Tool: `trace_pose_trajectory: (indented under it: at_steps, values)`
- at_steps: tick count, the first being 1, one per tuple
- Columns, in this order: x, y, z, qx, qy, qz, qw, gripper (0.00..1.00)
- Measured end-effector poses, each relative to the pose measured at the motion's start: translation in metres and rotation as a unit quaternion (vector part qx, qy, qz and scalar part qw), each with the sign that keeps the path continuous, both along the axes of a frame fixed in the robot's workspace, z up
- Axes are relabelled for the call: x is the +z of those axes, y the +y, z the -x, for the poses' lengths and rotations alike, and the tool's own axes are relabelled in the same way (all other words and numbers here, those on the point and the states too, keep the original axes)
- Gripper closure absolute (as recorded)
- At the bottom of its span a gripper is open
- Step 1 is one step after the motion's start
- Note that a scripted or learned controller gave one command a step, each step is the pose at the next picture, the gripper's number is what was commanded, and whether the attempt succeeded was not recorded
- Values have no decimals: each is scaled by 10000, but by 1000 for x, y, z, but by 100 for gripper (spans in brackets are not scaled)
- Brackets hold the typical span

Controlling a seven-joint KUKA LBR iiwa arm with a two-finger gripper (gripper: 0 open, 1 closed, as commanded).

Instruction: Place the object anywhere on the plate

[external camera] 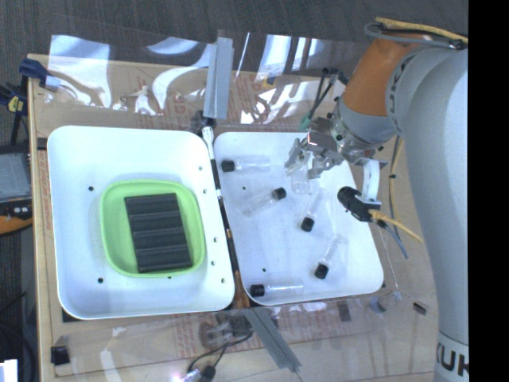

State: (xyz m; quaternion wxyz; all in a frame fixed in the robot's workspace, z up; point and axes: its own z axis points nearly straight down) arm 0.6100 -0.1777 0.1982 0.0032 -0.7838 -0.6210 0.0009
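Several clear vials with black caps lie scattered in the right bin (362, 281). One vial (242, 165) is at the top left, another (268, 200) near the middle, a third (308, 213) to its right. More vials lie lower down (328, 257) and along the front wall (278, 290). The green plate (111, 245) sits in the left bin (71, 165) and carries a dark ribbed block (159, 231). My gripper (307, 164) hovers over the upper middle of the right bin, open, with nothing visible between its fingers. A faint clear vial (301, 185) lies just below it.
The grey arm with its orange band (374, 78) comes in from the right over the right bin's far corner. A black part with a yellow cable (359, 204) hangs beside the wrist. A raised divider (219, 205) separates the bins. Metal rails lie behind and in front of the bench.
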Motion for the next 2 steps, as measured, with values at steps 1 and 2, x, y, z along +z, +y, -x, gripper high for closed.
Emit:
trace_pose_trajectory:
  at_steps: [1,2]
  values:
    - [0,0,0,0,-1,0,10000,0]
    - [84,-16,11,1224,-32,17,9925,0]
